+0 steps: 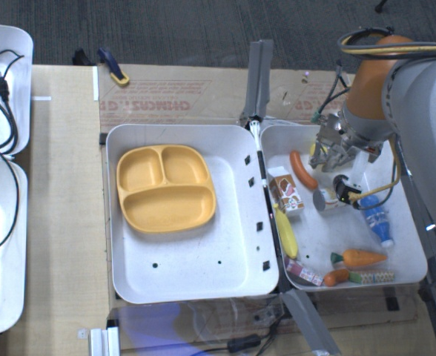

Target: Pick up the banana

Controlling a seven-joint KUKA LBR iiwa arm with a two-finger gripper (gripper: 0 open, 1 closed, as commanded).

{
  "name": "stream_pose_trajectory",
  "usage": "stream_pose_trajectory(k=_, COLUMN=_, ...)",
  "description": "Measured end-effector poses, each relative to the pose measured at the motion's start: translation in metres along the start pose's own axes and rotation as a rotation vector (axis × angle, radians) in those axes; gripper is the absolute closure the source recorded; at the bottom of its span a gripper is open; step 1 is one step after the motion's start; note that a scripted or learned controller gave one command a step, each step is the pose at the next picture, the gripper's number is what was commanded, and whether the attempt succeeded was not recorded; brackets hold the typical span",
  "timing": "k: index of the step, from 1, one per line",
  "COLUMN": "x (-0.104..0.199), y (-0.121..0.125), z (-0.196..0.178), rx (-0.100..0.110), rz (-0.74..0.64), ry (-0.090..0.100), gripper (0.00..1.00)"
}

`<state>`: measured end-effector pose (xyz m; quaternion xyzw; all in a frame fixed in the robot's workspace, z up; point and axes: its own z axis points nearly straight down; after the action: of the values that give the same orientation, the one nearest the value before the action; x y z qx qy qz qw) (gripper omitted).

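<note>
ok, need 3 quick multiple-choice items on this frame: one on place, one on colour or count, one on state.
1. Where does the banana lie?
A. On the divided plate
B. In the right bin along its left wall
C. On the bench outside the bins

2. What colour is the divided plate?
A. Yellow-orange
B. Blue
C. Green

3. How does the gripper stand to the banana?
A. Clamped on it
B. Lifting it over the left bin
C. Apart from it, over the right bin's far end

Answers: 1 B, it lies against that bin's left wall. 2 A, the plate in the left bin is yellow-orange. 3 C, the sausage and the carton lie between them.
</note>
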<state>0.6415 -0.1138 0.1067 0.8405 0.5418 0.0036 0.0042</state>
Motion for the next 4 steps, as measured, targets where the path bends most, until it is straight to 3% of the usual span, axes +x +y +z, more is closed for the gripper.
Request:
stream_pose_trajectory(k=1, x=0.055, y=-0.005, z=-0.084, rx=0.012, rz=0.083, ry=-0.004, gripper=1.0)
stream_pose_trajectory(k=2, x=0.055, y=-0.005, z=-0.084, rx=0.013, rz=0.083, ry=-0.005, gripper=0.0)
stream_pose_trajectory(k=3, x=0.016, y=0.02, z=-0.009, rx=-0.012, rz=0.018, ry=0.003, gripper=0.0)
stream_pose_trajectory(k=4, x=0.004, y=-0.008, z=0.007, rx=-0.003, rz=0.019, ry=0.003, gripper=0.0)
